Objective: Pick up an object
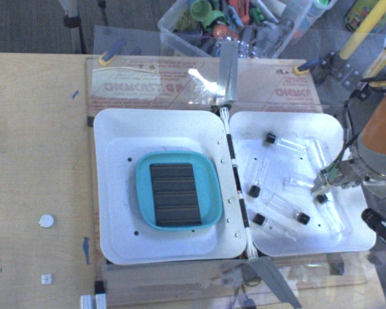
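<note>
Vials [280, 206] scattered nr fingers [323, 184], right bin [354, 240].

A pale wooden bench [32, 140] fills the left and lower part of the view. A small white disc [46, 221] and a tiny white square [46, 279] lie on it near the left edge. Clear sheeting [154, 85] with red lettering lies flat behind the bins, held by yellow-handled clamps [106, 58] at its corners, with glare at its centre. Behind the bench, grey carpet [135, 2] covers the floor. A clear plastic tub [244, 11] of mixed coloured items stands on it, tilted. Tripod legs [67, 5] stand at upper left. A yellow pole [367, 21] slants at upper right.
</note>
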{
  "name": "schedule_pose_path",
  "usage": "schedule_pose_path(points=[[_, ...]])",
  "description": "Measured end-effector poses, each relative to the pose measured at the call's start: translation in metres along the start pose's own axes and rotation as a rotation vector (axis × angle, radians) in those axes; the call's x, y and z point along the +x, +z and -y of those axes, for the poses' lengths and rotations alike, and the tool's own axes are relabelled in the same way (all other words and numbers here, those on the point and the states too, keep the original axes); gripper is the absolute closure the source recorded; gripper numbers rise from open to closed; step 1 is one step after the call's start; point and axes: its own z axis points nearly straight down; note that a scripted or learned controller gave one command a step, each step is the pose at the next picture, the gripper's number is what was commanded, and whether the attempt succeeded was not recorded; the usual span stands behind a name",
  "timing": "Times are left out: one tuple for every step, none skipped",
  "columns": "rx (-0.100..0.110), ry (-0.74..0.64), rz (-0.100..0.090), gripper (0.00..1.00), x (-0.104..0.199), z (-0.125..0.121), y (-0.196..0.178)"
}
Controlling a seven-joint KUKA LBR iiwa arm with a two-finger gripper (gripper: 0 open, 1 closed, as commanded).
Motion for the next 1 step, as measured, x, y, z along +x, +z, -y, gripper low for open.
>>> schedule_pose_path(points=[[-0.003,0.027,0.002,1.0,0.0603,-0.0472,-0.0478]])
